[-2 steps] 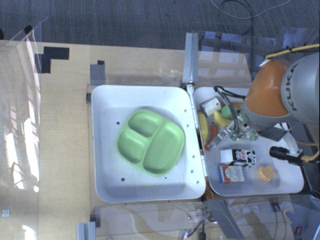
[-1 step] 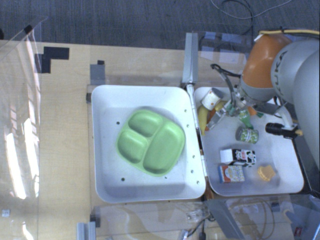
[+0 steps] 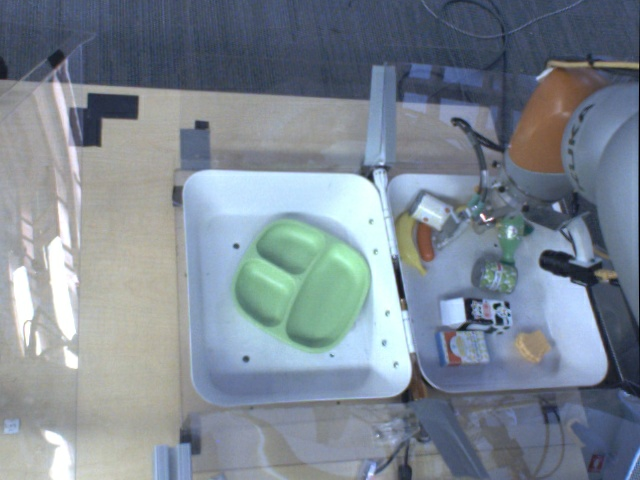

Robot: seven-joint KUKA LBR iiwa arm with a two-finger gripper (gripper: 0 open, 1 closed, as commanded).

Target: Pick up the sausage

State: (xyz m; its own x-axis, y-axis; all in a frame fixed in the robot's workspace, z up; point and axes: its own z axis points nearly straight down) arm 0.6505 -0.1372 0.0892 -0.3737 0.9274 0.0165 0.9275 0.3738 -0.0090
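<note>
Sausage (image 3: 425,243) aside, going left to right - green divided plate (image 3: 303,284) in the left bin (image 3: 200,298), then the sausage beside a banana (image 3: 406,246) in the right bin's (image 3: 590,363) upper-left corner, gripper (image 3: 462,218) right above it - can't tell its grip.

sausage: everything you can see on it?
The sausage is small, red-orange, smooth and rounded, and looks like a plastic toy. It lies flat in the right bin, near its left wall, lengthwise roughly up-down in view. A banana lies against its left side. The gripper is close at its upper right; contact cannot be judged.
</note>
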